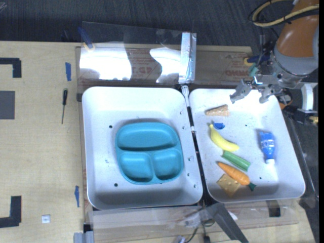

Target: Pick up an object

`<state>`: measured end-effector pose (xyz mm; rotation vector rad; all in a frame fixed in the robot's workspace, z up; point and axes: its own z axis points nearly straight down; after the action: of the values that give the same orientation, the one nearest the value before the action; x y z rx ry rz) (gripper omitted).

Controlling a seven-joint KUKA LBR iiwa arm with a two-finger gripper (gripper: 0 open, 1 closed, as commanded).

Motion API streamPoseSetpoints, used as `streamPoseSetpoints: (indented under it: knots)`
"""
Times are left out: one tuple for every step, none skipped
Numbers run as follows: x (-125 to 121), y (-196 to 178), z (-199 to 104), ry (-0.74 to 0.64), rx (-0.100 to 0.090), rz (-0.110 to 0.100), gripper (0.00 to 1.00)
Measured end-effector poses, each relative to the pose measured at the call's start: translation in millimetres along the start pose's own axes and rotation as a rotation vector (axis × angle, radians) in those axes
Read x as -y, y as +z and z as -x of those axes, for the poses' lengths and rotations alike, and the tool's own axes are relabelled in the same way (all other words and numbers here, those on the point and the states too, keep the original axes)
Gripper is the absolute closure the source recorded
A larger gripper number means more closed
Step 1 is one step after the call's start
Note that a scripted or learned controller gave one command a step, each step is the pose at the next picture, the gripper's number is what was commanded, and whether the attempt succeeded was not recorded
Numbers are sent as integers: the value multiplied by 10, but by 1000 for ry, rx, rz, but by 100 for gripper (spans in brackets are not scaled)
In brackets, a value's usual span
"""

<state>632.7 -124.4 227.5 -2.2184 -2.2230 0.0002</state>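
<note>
- hovering at the upper right of the frame, the gripper sits over the back rim of the right bin, fingers splayed wide apart with nothing between them.
- any pick has yet to start: the candidates lie lower in that bin, a banana, a green vegetable, a carrot, a cracker-like square, a slice of bread, a small blue piece and a blue-and-white tube.
- crowding is the main risk, as i judge it. the banana, green vegetable, carrot and cracker-like square sit touching or just beside one another, so a descent there could wedge a finger onto a neighbour and push the pile aside rather than close on one item.
- rounded, smooth toys like the banana and carrot may squirt out if the jaws close off-centre.
- the slice of bread lies nearest the gripper but looks flat; fingers could skid over it or strike the bin floor.
- the tube stands apart from the cluster, toward the right wall, and looks the cleaner target, though closing along its length would likely miss.
- the left bin holds a blue divided tray, well away from all this.
</note>
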Motion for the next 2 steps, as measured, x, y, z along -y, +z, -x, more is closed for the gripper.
streamPoseSetpoints:
  knots:
    - [-195, 1345, -250, -158, 1, 3, 0]
    - [-351, 1413, -39, -119, 1, 4, 0]
